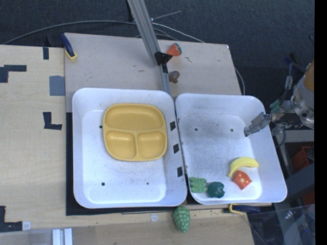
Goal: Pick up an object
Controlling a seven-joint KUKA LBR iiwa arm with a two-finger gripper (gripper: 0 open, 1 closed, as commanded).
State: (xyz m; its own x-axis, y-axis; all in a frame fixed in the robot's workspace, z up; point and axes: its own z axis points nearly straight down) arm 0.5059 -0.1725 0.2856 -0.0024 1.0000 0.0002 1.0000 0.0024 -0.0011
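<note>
A green bumpy toy (181,218) was seen on the desk edge. The fingers (254,124) hung at the right bin's rim — grip state indiscernible; banana (243,163) just below. Approach step judged — descent needed.

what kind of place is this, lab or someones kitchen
Most likely a robot lab bench, not a kitchen. Two white bins sit side by side on a plywood bench, toy foods like a banana lie in the right one, and a robot arm reaches in from the right.
</note>
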